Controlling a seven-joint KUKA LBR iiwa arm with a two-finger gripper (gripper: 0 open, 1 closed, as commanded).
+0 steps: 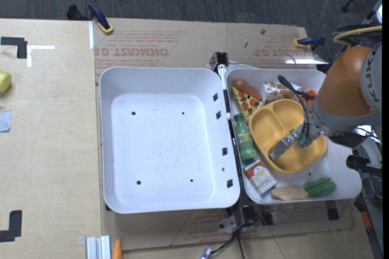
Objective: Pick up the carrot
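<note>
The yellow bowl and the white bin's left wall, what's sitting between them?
In the camera view, a green bottle lies between the yellow bowl and the right bin's left wall, with a pizza slice just above it.

The gripper (284, 146) hangs over a yellow divided dish (275, 125) in the right bin (346, 189).

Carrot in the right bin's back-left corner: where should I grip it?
Probably mid-length on the orange tapered carrot, from above, closing across its narrow width: it lies flat and slanted, with the pizza slice alongside and the white bin's wall near.
</note>
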